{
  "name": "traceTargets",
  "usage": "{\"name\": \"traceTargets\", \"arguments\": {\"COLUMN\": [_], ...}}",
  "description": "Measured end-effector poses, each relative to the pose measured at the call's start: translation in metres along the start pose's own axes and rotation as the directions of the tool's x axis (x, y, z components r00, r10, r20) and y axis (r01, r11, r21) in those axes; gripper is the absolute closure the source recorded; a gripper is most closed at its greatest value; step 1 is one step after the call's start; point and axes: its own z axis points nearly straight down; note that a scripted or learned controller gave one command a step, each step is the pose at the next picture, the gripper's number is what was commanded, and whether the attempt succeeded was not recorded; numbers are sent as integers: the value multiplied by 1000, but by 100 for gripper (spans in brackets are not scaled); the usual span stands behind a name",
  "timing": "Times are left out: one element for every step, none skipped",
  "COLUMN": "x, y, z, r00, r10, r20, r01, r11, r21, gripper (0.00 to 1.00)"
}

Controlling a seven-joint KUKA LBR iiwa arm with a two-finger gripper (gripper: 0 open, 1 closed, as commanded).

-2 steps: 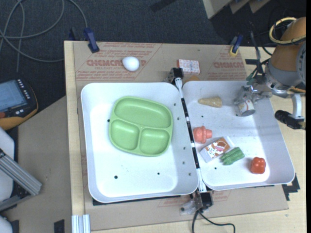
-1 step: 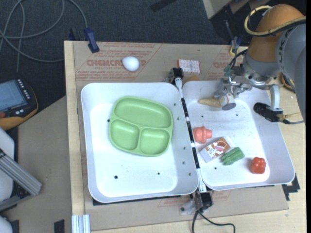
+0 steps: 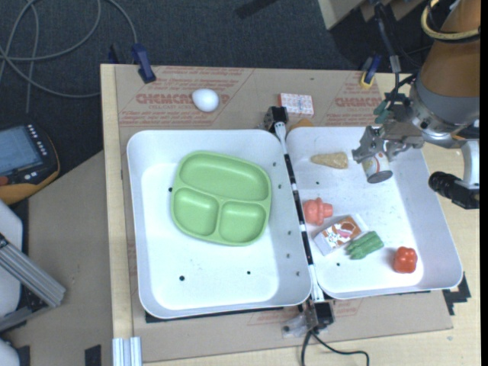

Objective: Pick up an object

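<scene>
The near edge of a brown cardboard-covered bench (image 3: 229, 334) runs along the bottom, with a dark cable clip at its middle. On the bench sit two shallow white bins side by side. The left bin (image 3: 152, 265) holds a large green divided plate (image 3: 221, 198) with three compartments, lying flat toward its far half. The right bin (image 3: 435, 235) holds several small items. A flat snack packet (image 3: 337, 235) with red and white print lies near the centre divider, with a green vegetable toy (image 3: 364, 245) touching its right side. A red pepper toy (image 3: 405, 259) sits near the right, close to the near rim. A small red-orange toy (image 3: 317, 210) rests just beside the divider. A tan, wedge-shaped piece (image 3: 330, 159) lies toward the far side of the bin.

Beyond the bins, on the bare cardboard, lie a white egg-shaped object (image 3: 204, 99) and a small pink-checked block (image 3: 296, 103).

The grey arm with its orange band (image 3: 450, 29) reaches in from the far right, wrist angled down and leftward over the right bin's far part. The gripper (image 3: 375, 162) hangs just right of the tan piece, near it but apart. Whether its fingers are open or closed cannot be told, and nothing is seen held between them.
</scene>
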Motion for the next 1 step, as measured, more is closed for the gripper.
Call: {"name": "traceTargets", "arguments": {"x": [43], "y": [-4], "z": [33], "r00": [1000], "r10": [0], "r20": [-1], "r01": [0], "r11": [1000], "r21": [6], "gripper": [100]}}
